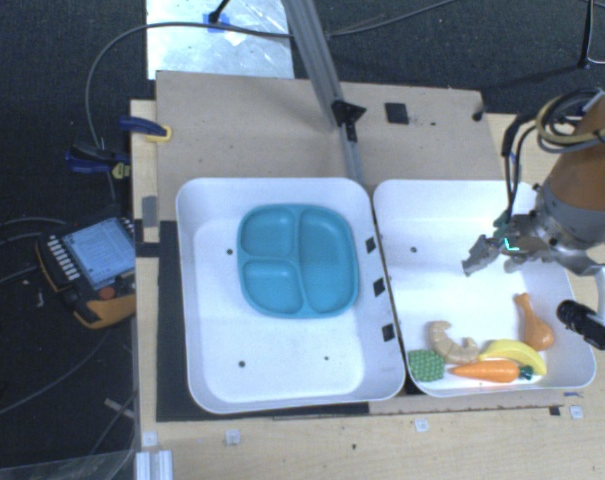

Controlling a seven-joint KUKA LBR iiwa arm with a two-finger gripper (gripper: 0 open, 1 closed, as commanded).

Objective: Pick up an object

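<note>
Gripper point(479, 256) over the right bin point(422, 218), at about 3 o'clock of frame, pointing toward 9 o'clock. Grey wrist and orange band behind it, toward 3 o'clock. Nothing visibly held. Cannot tell how far it is open at this angle and blur.

Pickable items all clustered in the right bin's 5 o'clock corner, apart from the gripper:
- orange drumstick-shaped toy point(534, 320), at 5 o'clock of the gripper, nearest to it, lying tilted.
- yellow banana point(515, 352), just at 6 o'clock of the drumstick, touching or nearly so.
- orange carrot point(487, 371), lying flat against the bin's 6 o'clock wall, touching the banana's underside.
- beige knobbly piece point(452, 340), at 9 o'clock of the banana, kind unclear.
- green textured piece point(427, 366), at the bin's 7 o'clock corner, just beside the beige piece.

Left bin point(212, 368) at 9 o'clock of the right bin, walls touching. Blue divided plate point(300, 260) lying flat in its 12 o'clock half.

Both bins on a brown board point(242, 118). Grey pole point(317, 48) slanting in from 12 o'clock, ending at a black bracket point(347, 114) near the seam between bins. Off the board at 9 o'clock: blue-and-yellow clamp point(142, 128), and a handheld pendant point(92, 268) with a lit screen and orange casing on dark carpet.
</note>
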